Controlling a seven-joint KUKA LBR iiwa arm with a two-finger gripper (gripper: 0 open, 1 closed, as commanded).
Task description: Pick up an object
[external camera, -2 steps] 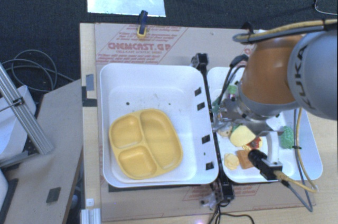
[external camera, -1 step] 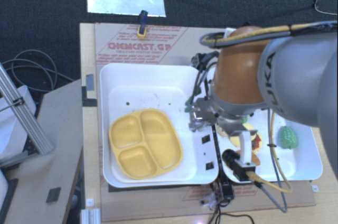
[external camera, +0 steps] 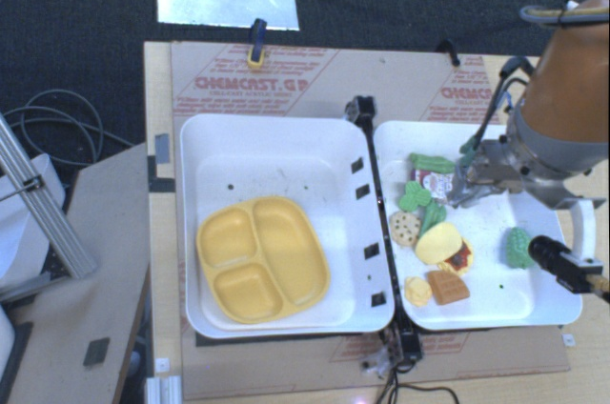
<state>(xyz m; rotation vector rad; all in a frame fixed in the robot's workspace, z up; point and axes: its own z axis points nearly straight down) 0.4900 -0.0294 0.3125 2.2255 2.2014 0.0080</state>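
Hand [external camera: 464, 186]: above right bin [external camera: 496, 312], grip state cannot be told.
Left bin [external camera: 276, 140]: yellow tray [external camera: 260, 256].

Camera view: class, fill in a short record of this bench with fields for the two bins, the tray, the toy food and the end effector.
left bin: holds a yellow tray with three compartments, set toward its front
right bin: holds a cluster of toy food
toy food: cookie, green pieces, yellow and red piece, brown cracker, green lump off to the right
end effector: low over the right bin, beside the green pieces
arm: reaches in from the right
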